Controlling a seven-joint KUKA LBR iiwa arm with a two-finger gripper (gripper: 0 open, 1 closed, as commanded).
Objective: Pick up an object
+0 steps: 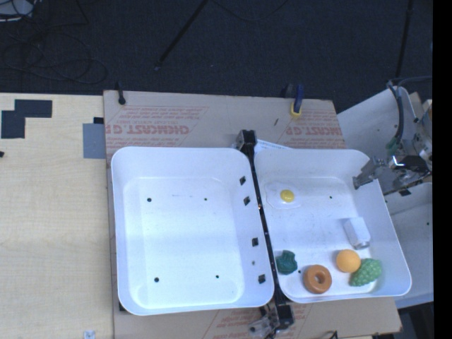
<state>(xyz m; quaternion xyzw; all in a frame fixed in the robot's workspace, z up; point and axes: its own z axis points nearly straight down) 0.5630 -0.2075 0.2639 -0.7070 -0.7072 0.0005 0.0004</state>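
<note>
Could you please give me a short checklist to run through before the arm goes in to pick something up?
1. Things to pick lie in the right bin: ok. A fried egg toy, a clear cylinder, an orange ball, a green bunch, a doughnut and a dark green piece.
2. A target with space around it: ok, the fried egg toy lies apart from the rest.
3. Crowded targets: not ok, the orange ball touches the green bunch.
4. Gripper away from the things: ok, it sits at the right bin's far right corner.
5. Finger opening: cannot tell.
</note>
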